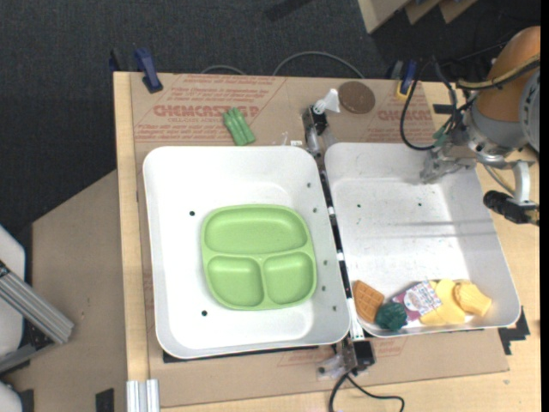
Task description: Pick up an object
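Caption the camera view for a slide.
Arm at the right bin's far corner; toys heaped along its near edge; green tray in the left bin.

The bench point(214, 101) bears two white bins side by side: the left bin point(171, 256) and the right bin point(480, 230). Near its far edge lie a green clip point(239, 128) and a brown disc point(356, 98). Blue clamps point(147, 69) grip the far edge.

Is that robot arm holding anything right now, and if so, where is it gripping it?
Cannot be told: the gripper sits at the right bin's far edge, too small to make out.
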{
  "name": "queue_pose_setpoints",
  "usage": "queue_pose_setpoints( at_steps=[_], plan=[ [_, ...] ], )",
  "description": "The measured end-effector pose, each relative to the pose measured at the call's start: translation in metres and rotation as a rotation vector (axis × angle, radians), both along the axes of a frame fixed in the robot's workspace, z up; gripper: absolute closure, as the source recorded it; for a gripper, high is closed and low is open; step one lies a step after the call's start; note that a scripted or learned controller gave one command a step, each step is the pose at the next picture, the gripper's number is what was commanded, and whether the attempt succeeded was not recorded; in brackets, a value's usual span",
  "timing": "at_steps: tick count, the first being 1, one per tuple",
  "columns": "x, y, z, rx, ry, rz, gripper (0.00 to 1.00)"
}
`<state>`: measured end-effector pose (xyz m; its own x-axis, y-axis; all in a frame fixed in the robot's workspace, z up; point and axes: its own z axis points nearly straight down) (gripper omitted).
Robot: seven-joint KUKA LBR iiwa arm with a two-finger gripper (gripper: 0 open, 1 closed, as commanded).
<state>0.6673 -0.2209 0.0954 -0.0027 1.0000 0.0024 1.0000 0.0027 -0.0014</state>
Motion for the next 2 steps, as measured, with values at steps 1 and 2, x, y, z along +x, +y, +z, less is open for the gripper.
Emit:
queue_pose_setpoints(
  at_steps=[1, 2],
  plan=[
    [-0.015, 0.022, 0.078, -0.004, -0.010, -0.001, 1.00],
    [-0.055, 0.032, 0.028, 0.000, 0.006, -0.004, 1.00]
  ],
)
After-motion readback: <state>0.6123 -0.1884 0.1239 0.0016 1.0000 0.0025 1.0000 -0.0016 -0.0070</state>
